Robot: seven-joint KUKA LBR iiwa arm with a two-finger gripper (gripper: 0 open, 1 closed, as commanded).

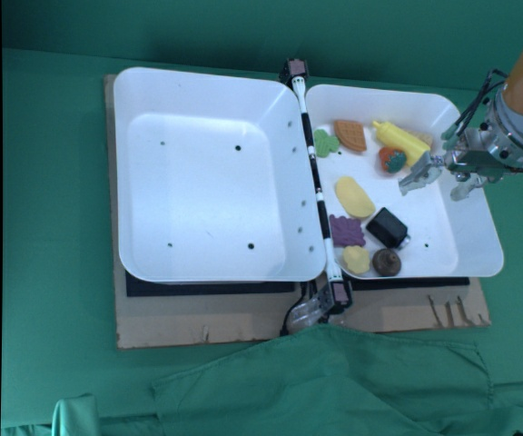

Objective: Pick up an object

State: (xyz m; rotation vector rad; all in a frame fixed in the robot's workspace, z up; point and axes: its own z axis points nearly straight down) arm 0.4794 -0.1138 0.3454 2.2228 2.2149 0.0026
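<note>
Worktop cover (53, 198): green cloth.
Base sheet (180, 321): brown cardboard under both bins.
Front edge: crumpled green fabric (334, 384).

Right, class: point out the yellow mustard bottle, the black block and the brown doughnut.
yellow mustard bottle (401, 138), camera view, middle of its body
black block (388, 227), camera view, top face
brown doughnut (387, 262), camera view, its ring

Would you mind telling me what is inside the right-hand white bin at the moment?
The right bin holds small toys: a yellow bottle, black block, purple piece and brown doughnut. The gripper hangs over its right side, covering that floor.
</note>
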